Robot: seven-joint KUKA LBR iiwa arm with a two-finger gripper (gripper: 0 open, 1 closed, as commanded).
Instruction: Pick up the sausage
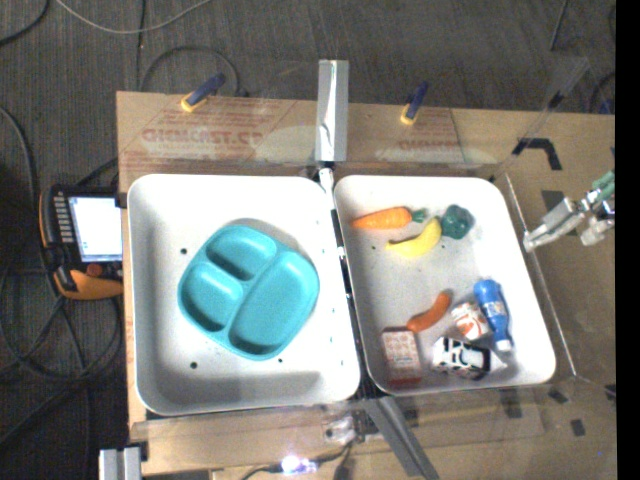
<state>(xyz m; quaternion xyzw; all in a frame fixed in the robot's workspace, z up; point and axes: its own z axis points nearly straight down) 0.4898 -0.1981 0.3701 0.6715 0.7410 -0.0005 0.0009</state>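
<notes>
Looking down at a slant, the camera view takes in two shallow white bins side by side on a brown bench; the left bin [150,268] sits in the left half of the frame and holds a teal divided plate [250,290] with three compartments, tilted a little and lying near the bin's middle; the right bin [520,298] sits just beside it, the two rims meeting along a dark seam down the centre of the picture.

Near the lower middle of the right bin lies the sausage [430,311], a short orange-red piece slanting from lower left to upper right; just below its lower end is a small brown box [399,349]; just to its right is a red and white packet [468,320], and beside that a blue bottle [491,313] lying on its side; a black and white item [459,357] rests at the bin's lower edge, under the packet.

Along the upper part of the same bin lie a carrot [382,219], a yellow banana [419,240] just below it, and a dark green vegetable [457,221] at the banana's upper right tip.

At the right edge of the frame, outside the right bin and well apart from the sausage, is the gripper [572,220]; whether it is apart or together I cannot tell.
</notes>
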